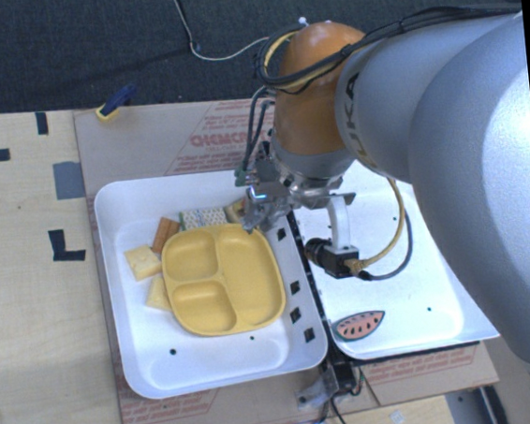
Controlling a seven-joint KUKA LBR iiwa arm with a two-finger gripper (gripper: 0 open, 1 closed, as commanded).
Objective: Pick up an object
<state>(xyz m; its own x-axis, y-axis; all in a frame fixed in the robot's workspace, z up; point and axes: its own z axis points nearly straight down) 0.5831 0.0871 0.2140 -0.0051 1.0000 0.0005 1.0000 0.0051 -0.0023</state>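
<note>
Red lettering runs across the brown cardboard sheet [159,142] under the bins, upside down from this angle and too blurred to read; black letters climb the grey arm [443,112] beside its orange band [313,88], also unreadable here; the left bin [123,296] holds a yellow divided plate [223,278] with three compartments, lying flat near the bin's middle and right; along the plate's left edge sit pale cracker-like pieces [144,262], and at its top left a brown stick-shaped piece [165,233] leans in, with a speckled flat item [204,218] just beside it; the gripper [262,200] hangs low at the plate's upper right corner, right by the wall between the bins, and its state cannot be told from here; over in the right bin [444,305] a watermelon slice toy [360,324] lies flat near the front edge, well apart from the gripper; the bench [30,306] is pale wood marked with black tape shapes; a blue and yellow object [115,102] rests at the cardboard's far corner; behind lies dark carpet [59,40] crossed by a white cable [220,49].
</note>
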